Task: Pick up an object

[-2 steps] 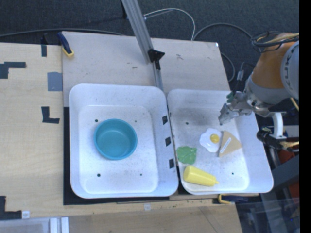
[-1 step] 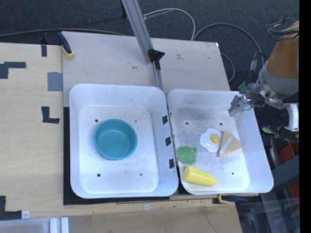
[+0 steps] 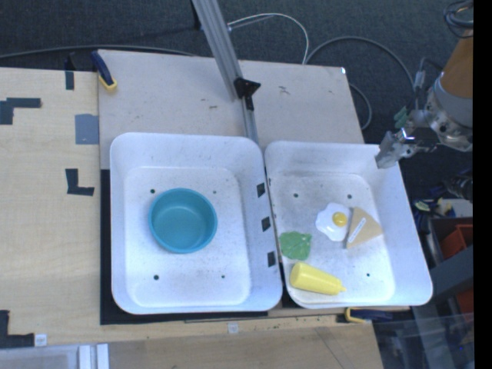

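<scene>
We see gripper [image 3: 389, 151] at right bin's [image 3: 407, 229] far rim, carrying nothing. Fried egg [image 3: 335, 222] touches cheese wedge [image 3: 363, 228]; we risk snagging both, or slipping off flat egg.

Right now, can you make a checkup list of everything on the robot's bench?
Surface: bench bears two white bins, left bin, right bin.
Job's things: right bin holds toy egg, wedge, green piece, yellow piece.
Clutter: blue bowl in left bin.
Grippers: gripper above right bin's far right corner, holding nothing seen.
Cables: white cable behind bench.
Surroundings: metal pole, dark floor.
</scene>
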You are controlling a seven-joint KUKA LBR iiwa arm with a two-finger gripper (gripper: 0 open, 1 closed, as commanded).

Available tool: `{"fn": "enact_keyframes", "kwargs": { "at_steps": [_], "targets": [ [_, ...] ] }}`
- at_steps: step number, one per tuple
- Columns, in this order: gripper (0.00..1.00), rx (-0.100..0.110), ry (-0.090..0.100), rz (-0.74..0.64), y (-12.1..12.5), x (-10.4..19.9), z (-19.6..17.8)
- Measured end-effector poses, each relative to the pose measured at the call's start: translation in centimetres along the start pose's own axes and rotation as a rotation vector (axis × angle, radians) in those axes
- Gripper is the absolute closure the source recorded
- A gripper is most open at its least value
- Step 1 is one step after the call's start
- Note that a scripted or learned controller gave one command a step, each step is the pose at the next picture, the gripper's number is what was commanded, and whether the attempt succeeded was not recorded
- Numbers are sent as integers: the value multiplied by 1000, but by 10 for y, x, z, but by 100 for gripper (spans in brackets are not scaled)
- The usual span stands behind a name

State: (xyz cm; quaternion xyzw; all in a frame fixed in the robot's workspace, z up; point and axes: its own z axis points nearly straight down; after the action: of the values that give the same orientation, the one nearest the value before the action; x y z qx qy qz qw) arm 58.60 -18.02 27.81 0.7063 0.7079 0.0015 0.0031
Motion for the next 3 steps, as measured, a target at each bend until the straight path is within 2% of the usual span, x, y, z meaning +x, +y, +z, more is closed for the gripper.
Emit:
{"fn": "enact_keyframes", "kwargs": {
  "at_steps": [1,3],
  "targets": [
    [100,6,2,1,1,1,-14],
    [100,9,4,-5,15,104,22]
  ]
}}
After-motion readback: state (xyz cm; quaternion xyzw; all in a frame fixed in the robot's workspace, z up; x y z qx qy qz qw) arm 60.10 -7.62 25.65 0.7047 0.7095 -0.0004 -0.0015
